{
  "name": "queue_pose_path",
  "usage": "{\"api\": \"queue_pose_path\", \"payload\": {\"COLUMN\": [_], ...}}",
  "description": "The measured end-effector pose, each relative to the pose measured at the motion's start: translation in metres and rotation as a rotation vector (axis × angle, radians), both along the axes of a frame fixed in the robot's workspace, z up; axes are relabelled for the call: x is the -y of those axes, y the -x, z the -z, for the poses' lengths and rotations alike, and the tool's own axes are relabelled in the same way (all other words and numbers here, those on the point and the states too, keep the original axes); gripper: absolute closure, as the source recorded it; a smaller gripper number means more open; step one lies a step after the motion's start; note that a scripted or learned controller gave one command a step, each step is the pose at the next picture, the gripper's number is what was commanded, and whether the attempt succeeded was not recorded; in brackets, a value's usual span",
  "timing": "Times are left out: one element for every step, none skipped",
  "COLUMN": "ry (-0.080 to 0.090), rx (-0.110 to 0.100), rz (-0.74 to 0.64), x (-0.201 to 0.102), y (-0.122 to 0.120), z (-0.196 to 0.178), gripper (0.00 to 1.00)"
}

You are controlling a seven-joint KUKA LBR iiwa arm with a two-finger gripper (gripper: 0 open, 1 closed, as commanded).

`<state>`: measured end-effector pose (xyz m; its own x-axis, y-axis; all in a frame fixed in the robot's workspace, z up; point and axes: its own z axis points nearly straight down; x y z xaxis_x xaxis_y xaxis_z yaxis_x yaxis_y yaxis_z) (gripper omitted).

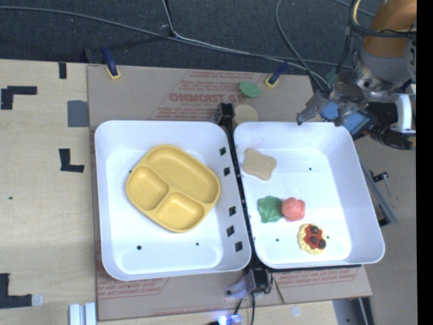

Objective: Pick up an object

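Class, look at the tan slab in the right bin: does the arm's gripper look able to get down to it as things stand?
Probably yes: the tan slab lies alone, apart from the other toys, with nothing over it.

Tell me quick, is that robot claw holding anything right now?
Gripper: nothing seen in it; it hangs above the right bin's far right corner, away from the toys. Open or closed cannot be told.

Arm (389, 19) upper right, gripper (325, 107) low, empty.
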<state>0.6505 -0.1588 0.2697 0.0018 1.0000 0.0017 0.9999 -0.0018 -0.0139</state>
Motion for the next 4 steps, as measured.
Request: {"api": "queue_pose_path", "payload": {"ry": [0.002,0.002,0.002,0.003], "rx": [0.013,0.009,0.007,0.009], "rz": [-0.003,-0.004,-0.004,-0.003], "x": [-0.001,-0.007,-0.011,-0.009], "y": [-0.002,-0.001,-0.003,0.002], "z": [-0.008,0.037,0.101,0.145], "gripper": [0.0,0.0,0.0,0.0]}}
